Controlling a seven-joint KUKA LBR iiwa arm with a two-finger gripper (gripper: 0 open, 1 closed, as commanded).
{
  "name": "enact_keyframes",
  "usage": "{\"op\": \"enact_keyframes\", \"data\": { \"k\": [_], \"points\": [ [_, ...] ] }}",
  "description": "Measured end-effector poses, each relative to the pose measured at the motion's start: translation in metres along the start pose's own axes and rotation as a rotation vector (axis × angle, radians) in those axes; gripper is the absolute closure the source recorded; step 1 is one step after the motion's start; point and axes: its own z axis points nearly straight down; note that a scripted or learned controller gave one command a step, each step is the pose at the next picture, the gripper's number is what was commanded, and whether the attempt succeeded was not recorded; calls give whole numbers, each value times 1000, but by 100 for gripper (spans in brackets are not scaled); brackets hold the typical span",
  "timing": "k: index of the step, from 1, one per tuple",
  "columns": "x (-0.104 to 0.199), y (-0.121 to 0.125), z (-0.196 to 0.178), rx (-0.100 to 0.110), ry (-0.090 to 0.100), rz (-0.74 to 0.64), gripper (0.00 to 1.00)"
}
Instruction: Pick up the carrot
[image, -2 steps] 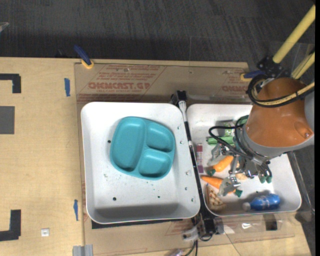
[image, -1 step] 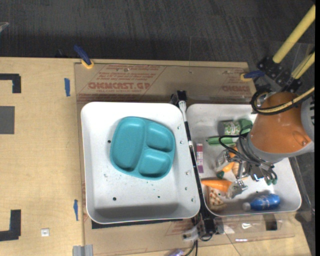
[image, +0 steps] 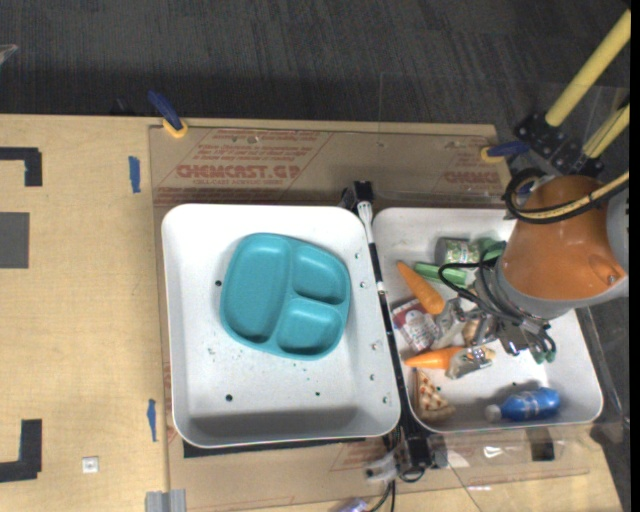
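The pincer (image: 478, 335) is lowered beside a carrot (image: 436, 359) at lower right; its state cannot be told; closing is needed next.

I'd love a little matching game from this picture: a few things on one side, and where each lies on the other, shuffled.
Things:
1. teal divided plate
2. blue bottle
3. pizza slice toy
4. blue clamp

Places:
A. right bin, near right corner
B. cardboard's far edge, beyond the left bin
C. left bin
D. right bin, near left part

Pairs: 1-C, 2-A, 3-D, 4-B
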Motion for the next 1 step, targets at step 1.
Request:
{"op": "enact_keyframes", "data": {
  "k": [1],
  "points": [
    [-99,53,-75,0,-2,-124,100]
  ]
}}
